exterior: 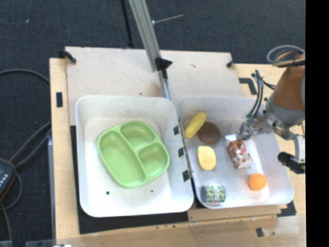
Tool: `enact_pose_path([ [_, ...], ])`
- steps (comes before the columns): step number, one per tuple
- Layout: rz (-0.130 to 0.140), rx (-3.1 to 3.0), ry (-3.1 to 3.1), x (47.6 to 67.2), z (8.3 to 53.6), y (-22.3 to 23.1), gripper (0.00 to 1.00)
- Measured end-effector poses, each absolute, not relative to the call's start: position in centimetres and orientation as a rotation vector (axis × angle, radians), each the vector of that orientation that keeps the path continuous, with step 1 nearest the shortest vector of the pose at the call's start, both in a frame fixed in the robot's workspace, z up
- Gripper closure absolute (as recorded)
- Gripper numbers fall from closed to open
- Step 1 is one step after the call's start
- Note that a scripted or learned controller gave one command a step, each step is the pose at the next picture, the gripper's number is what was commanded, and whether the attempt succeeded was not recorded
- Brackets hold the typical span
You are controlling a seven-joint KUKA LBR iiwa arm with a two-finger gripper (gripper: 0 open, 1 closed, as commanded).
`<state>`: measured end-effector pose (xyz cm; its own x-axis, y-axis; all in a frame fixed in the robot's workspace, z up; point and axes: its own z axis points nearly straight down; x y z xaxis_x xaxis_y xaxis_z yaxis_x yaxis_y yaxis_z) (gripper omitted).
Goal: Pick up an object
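1. Snack packet [239, 154], brown and white, lies in the right bin [280, 189], about in the middle of the bin's right half, and it is the thing nearest to the pincer [245, 131].
2. From the pincer, the packet lies just to the near side and a little to the left; the tip of the pincer is almost over the far end of the packet, perhaps touching it, but I cannot tell this for sure.
3. The long axis of the packet runs roughly from far to near, tilted slightly, so in my judgement the pincer should come down a bit nearer and close across the short width.
4. Whether the pincer is open or closed I cannot tell; the tip is small and blurred, and nothing can be seen held in it.
5. Other things in the same bin are farther away: an orange ball [257, 181] near and right of the packet, a yellow block [207, 158] and a brown round piece [209, 133] to the left, a banana [195, 124] at far left, and a green can [213, 193] at the near edge.
6. The left bin [87, 112] holds a green divided plate [133, 153], well apart from the pincer.
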<state>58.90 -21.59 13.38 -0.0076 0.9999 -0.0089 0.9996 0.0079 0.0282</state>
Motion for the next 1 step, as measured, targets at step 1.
enact_pose_path([
  [1, 0.005, 2.213, 2.221, 59.76, 18.07, -21.7, 1.0],
])
